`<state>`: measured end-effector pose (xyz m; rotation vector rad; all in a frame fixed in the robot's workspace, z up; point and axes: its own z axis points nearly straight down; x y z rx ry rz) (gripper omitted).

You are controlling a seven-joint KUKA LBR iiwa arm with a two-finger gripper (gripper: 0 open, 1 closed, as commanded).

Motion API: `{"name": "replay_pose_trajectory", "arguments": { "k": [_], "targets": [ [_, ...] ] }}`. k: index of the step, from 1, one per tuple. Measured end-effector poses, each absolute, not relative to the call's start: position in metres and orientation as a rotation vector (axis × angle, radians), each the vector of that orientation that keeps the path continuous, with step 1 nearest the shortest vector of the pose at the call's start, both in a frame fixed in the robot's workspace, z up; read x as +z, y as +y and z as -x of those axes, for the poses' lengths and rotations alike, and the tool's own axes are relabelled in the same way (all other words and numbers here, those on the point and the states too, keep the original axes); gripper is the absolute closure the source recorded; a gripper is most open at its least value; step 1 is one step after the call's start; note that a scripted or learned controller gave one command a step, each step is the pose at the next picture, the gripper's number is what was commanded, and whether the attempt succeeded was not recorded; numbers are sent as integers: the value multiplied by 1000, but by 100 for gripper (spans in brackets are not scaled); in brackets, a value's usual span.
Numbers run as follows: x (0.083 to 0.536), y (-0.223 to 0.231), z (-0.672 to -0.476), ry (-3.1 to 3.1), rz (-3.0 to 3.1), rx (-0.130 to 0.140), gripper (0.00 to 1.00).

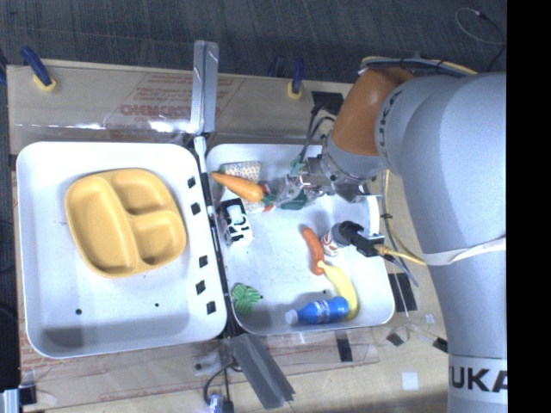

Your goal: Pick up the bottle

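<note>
Reaching in from the right of the frame, the grey arm with its orange band (368,110) brings the gripper (297,183) down over the upper middle of the right white bin (275,274). Whether the gripper is spread or pressed together cannot be told from this slanted view, and nothing can be seen between its tips. Just to its left lies an orange carrot-shaped toy (237,186), with a small teal piece (291,202) directly under the gripper. Above the carrot, by the bin's upper wall, sits a speckled grey block (241,169). Lower left of the gripper, a small black-and-white object (234,222) rests near the divider between the bins. Below the gripper, toward the bin's centre right, lies an orange-red sausage-shaped toy (312,246), and beneath it a yellow banana (342,286). The small blue plastic bottle with a white cap (320,311) lies on its side at the bin's lower edge, touching the banana and well apart from the gripper. A green leafy toy (245,297) sits at the lower left corner. In the left white bin (52,317) rests a yellow compartment tray (125,220).
</note>
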<state>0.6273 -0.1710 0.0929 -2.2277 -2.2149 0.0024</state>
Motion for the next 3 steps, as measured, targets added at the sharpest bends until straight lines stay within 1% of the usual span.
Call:
{"name": "replay_pose_trajectory", "arguments": {
  "k": [1, 2, 3],
  "targets": [
    [212, -128, -616, -2228, 2210, 3, 100],
    [239, -70, -644, -1848, 2536, 5, 100],
    [257, -20, -649, -1978, 2437, 5, 100]
  ]
}}
